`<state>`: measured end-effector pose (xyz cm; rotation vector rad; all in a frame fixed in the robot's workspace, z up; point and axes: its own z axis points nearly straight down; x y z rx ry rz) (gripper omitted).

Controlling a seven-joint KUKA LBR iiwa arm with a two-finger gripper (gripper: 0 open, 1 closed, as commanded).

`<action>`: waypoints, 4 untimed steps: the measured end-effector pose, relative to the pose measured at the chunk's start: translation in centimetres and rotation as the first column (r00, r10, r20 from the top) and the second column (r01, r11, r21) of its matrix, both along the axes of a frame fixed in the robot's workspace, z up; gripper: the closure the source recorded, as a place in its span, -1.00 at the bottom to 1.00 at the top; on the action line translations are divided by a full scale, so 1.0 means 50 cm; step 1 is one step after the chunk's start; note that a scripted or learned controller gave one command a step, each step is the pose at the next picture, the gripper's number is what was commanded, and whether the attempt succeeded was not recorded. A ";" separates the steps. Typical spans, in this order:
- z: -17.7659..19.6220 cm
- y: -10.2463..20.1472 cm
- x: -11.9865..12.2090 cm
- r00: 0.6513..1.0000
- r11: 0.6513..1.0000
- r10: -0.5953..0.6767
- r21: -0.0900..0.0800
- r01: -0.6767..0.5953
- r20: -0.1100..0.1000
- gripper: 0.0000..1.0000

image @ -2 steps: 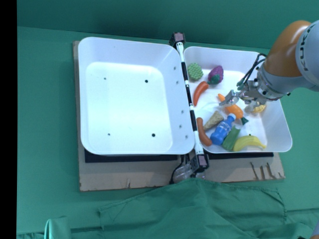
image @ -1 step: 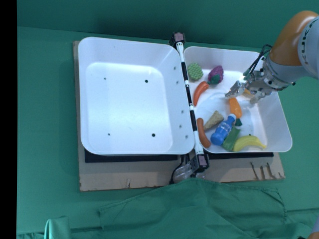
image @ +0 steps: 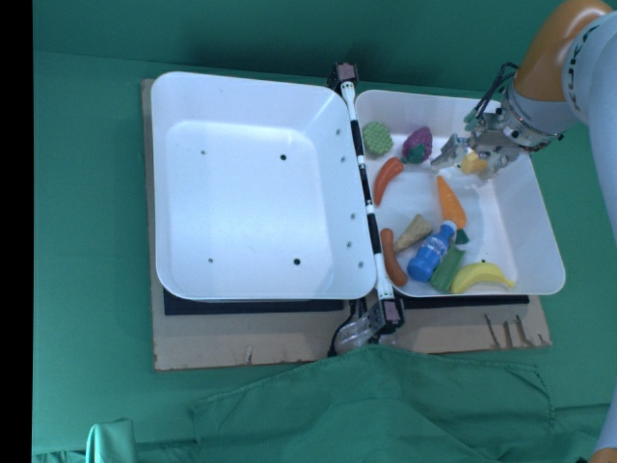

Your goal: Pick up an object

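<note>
Yellow object [image: 473, 163] sits between the pincer [image: 469, 159] fingers, axis unclear.

Two bins [image: 255, 85], three carrots [image: 388, 177]

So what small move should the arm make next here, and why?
Probably a short straight lift. The gripper sits low in the right bin with a small yellow object at its fingertips; raising it would show whether the grasp took. The carrot lies just below.
</note>
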<state>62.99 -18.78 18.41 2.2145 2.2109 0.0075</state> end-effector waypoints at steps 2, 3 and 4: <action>-0.004 0.017 0.140 1.000 1.000 0.004 0.002 -0.004 -0.023 -1.00; 0.000 -0.001 0.095 1.000 1.000 -0.003 0.001 0.003 -0.004 -1.00; 0.001 0.000 0.051 1.000 1.000 -0.002 0.000 0.002 -0.001 -1.00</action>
